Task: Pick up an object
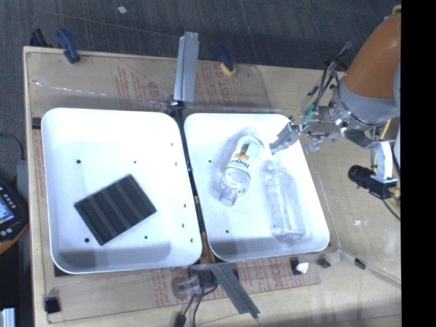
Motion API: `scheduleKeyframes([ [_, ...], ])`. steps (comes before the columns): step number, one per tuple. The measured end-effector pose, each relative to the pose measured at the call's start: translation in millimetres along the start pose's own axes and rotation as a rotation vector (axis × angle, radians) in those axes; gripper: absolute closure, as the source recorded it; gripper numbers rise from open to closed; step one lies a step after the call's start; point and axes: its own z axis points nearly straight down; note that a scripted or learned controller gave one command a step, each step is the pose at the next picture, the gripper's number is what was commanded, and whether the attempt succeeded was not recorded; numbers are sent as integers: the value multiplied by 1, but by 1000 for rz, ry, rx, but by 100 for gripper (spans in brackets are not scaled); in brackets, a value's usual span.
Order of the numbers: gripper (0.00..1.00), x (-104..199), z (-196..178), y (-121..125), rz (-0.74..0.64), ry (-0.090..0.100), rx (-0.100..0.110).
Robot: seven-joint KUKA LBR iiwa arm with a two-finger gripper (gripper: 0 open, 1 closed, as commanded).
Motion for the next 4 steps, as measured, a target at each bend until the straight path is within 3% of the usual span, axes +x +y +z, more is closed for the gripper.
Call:
scheduleKeyframes([
  [1, 0, -2, 44, -17, 44, -1, -1],
  [2, 0, 51, 159, 17, 33, 0, 2],
  [3, 0, 89, 195, 4, 0, -4, -7],
  [4, 100, 88, 186, 3, -2, -4, -2],
])
